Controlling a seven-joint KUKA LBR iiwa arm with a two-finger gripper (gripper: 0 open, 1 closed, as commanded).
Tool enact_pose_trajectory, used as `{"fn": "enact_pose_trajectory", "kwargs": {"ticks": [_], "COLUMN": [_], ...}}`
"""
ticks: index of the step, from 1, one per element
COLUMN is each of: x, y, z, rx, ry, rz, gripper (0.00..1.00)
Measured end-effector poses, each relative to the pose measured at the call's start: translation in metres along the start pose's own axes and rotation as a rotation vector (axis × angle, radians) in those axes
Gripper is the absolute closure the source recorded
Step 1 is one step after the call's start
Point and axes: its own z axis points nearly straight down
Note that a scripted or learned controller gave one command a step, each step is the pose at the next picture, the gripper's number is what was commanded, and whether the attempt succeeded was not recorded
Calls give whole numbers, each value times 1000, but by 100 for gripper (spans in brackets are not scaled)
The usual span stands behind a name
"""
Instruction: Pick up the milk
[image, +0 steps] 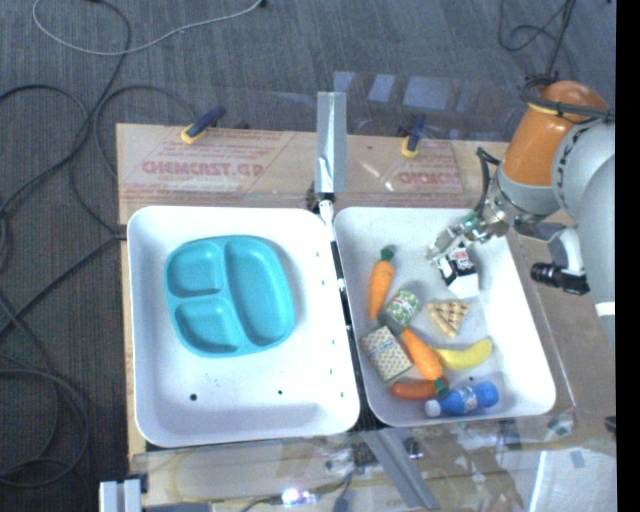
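**A:** Where is the milk?

**B:** I take it to be the small patterned carton (383, 352) in the right bin (520, 300), lying low and left of the middle, just beside the bin's left wall (the print is too small to read, so that is a judgement).

**A:** And the gripper?

**B:** The gripper (458, 243) hangs over the upper right part of the same bin, close above a small white and black box (461, 267). I cannot tell how its jaws stand; they blur into that box.

**A:** So which way must it go?

**B:** Down the picture and to the left, slantwise across the bin. The carton looks roughly square from above, turned a little like a diamond, so it offers no clear long axis.

**A:** What crowds it?

**B:** A green-lidded jar (403, 306) touches its upper corner, a carrot (421, 354) lies just beside its right edge, and another orange piece (412, 389) sits just below. A second carrot (380, 283), a waffle wedge (450, 316), a banana (464, 353) and a blue bottle (464, 399) lie near. The blue tray (232, 294) in the left bin (150, 380) is well apart.
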Motion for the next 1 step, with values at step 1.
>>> {"fn": "enact_pose_trajectory", "kwargs": {"ticks": [1], "x": [44], "y": [13], "z": [-124], "rx": [-6], "ry": [-10], "rz": [-170], "gripper": [100]}}
